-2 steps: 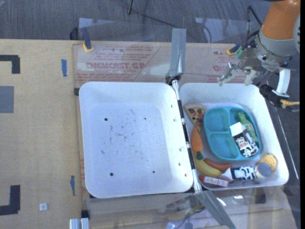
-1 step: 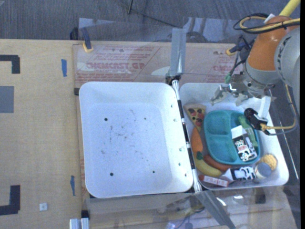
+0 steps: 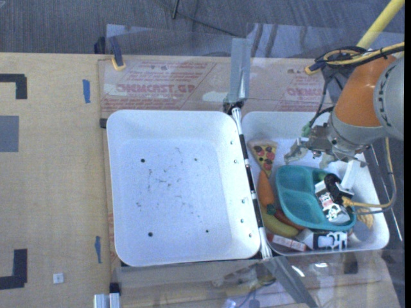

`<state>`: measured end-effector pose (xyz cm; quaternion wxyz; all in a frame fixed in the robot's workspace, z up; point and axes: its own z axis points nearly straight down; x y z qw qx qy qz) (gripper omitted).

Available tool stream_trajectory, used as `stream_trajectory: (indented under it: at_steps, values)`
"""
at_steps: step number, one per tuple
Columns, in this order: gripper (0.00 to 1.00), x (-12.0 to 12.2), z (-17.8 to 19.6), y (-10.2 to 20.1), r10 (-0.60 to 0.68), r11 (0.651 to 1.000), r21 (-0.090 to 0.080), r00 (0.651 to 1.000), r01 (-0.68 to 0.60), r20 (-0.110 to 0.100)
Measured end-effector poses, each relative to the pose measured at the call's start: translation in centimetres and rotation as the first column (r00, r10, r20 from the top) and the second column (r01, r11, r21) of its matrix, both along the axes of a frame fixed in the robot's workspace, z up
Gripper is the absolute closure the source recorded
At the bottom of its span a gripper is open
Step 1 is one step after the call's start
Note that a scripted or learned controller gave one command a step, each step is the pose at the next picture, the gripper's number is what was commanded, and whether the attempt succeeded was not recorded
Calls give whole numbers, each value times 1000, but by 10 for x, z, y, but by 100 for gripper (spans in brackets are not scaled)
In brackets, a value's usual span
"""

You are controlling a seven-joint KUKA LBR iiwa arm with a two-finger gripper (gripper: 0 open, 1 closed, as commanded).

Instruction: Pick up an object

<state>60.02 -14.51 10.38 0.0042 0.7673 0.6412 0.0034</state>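
Overhead slanted view of both bins [image 3: 122, 172]

two bins sit side by side on the bench [image 3: 51, 172], the left bin [image 3: 122, 133] beside the right bin [image 3: 379, 233], in which a divided tray [image 3: 298, 197] lies with a pizza slice [image 3: 264, 154] to its far left and a banana [image 3: 279, 225] at its near left.

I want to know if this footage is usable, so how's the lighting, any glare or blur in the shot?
Camera view: even, soft lighting with faint shadows inside the left bin; the clear sheeting behind the bins catches mild reflections; toys in the right bin are slightly soft, and the gripper is cluttered and hard to resolve.
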Motion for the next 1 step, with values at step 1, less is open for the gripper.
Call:
stream_trajectory:
  at_steps: [1]
  values:
    - [0,-62,-14,-20,167,986,-2,986,-167,3]
